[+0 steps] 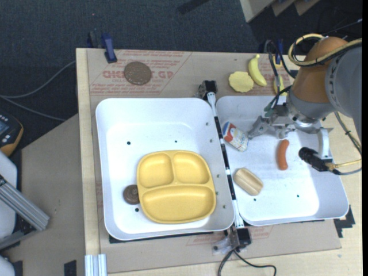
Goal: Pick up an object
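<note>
Seen from above, at a slant: two white bins side by side on the bench, left bin (109, 154) and right bin (322, 203).

In the left bin, a yellow divided plate (175, 186), with a small brown round thing (131, 194) touching its left edge.

In the right bin, a red and white packet (234, 137) close to the left wall, a sausage (282, 154) near the middle, and a tan bread roll (248, 181) below the packet.

Reaching in from the right, low over the right bin, the gripper (257, 127), just beside the packet. Nothing visibly held. Whether released or clenched: cannot tell.

Beyond the bins on the bench, a banana (257, 71), a yellow slice (241, 81) and a brown disc (137, 72).
</note>
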Robot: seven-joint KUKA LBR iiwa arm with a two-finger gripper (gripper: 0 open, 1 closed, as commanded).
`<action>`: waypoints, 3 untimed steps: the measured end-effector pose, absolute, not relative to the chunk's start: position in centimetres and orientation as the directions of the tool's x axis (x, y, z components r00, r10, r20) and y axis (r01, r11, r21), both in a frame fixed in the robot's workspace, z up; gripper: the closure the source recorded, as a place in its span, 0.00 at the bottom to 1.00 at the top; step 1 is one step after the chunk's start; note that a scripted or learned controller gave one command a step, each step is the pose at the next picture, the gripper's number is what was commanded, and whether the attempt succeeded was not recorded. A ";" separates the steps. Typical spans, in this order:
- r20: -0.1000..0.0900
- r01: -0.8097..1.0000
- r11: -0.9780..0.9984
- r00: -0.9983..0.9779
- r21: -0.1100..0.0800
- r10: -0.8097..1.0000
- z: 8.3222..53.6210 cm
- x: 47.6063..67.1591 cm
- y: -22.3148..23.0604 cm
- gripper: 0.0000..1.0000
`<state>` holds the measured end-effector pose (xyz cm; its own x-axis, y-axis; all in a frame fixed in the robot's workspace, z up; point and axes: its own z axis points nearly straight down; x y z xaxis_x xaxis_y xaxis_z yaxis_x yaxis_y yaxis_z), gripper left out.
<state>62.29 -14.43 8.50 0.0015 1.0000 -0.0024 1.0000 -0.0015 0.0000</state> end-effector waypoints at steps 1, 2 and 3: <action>0.001 1.000 -0.007 0.007 -0.004 1.000 8.5 57.2 -20.8 0.00; 0.004 1.000 0.000 0.000 -0.006 1.000 8.4 53.1 -16.8 0.00; 0.004 1.000 0.007 -0.007 -0.003 1.000 8.4 53.1 -9.6 0.00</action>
<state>53.12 -9.60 8.43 -0.0067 1.0000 0.0044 1.0000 0.0067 -0.0030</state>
